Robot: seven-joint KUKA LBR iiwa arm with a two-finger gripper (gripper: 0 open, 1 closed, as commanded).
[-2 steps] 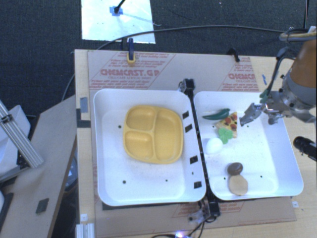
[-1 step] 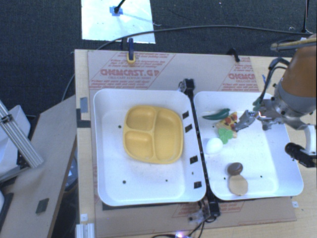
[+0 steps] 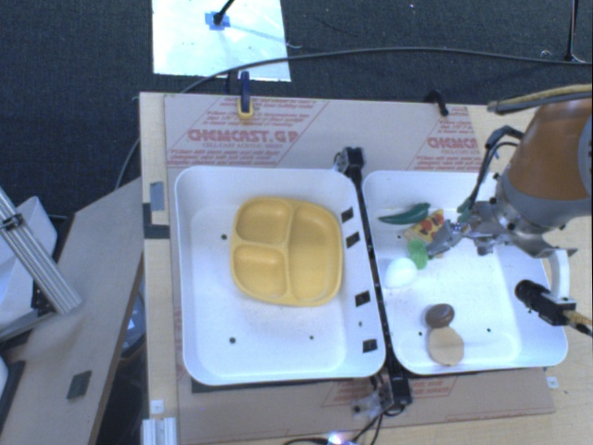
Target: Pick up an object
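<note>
Arm (image 3: 547,160): one unit, entered from the right edge of the scene at mid height. Wrist housing carried an orange band, rounded, largest part in view; grey collar sat below it. Cables ran along the far side of the housing, one yellowish lead crossing above it toward the right edge.

Hand (image 3: 443,237): grey metal assembly, extended leftward from the wrist, roughly level and angled slightly toward the near side. Tip lay low, well left of the wrist housing. Finger spacing could not be read at this resolution.
</note>
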